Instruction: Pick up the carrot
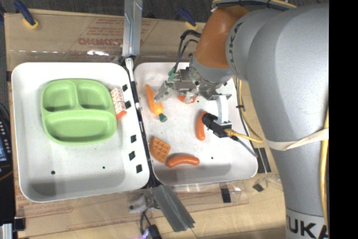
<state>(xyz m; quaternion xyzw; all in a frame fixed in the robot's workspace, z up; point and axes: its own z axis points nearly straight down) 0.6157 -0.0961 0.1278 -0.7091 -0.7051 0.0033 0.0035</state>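
Hand [170, 87] low in right bin [240, 162], beside carrot [151, 99]

hand [180, 87] fingers: unclear | red item [188, 97]: partly hidden under hand

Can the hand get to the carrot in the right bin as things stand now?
Probably yes. The carrot lies uncovered on the right bin floor near the divider, with nothing on top. The hand is just beside it, over the same bin, with a small red item nearby.

Green divided tray [78, 110] in left bin [28, 176]; waffle [159, 149], two sausages [182, 160] [200, 126] in right bin [243, 168].
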